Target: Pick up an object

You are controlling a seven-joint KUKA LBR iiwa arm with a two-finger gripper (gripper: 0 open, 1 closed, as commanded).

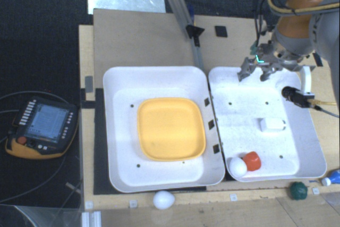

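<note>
Two open fingers on gripper point(254, 73), above right bin point(311, 135), holding nothing

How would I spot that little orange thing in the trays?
Start at the right-hand shallow white bin and go to its near left corner. The small orange-red block lies there against a white egg-shaped ball. It is the bin's one brightly coloured thing.
</note>
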